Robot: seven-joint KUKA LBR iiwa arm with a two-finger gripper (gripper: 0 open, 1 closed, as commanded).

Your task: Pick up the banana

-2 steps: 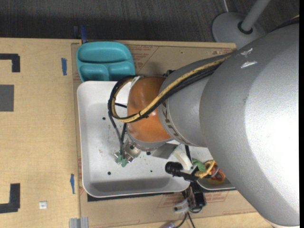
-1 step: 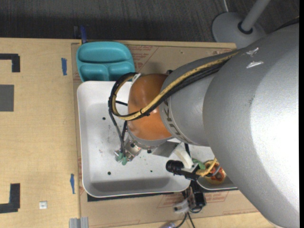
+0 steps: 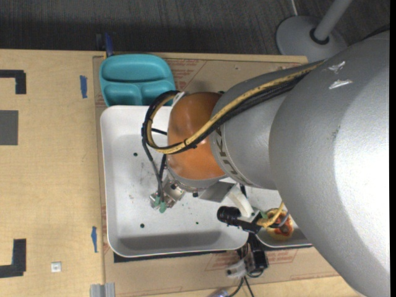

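The arm's wrist, with its orange band (image 3: pixel 189 144), hangs low over the left white bin (image 3: pixel 120 166) and hides whatever lies beneath it, the gripper included. A small metal part with a green tip (image 3: pixel 162 201) sticks out at the wrist's lower left, just above the bin floor. In the right bin (image 3: pixel 291 243), a small yellow and red thing (image 3: pixel 281 223) peeks out from under the arm. I cannot tell whether it is the banana.
A teal tray (image 3: pixel 136 79) lies just beyond the left bin's far rim. The thick grey arm (image 3: pixel 322 153) covers most of the right bin. The bare part of the left bin floor carries a few dark specks. Cardboard bench surface surrounds the bins.
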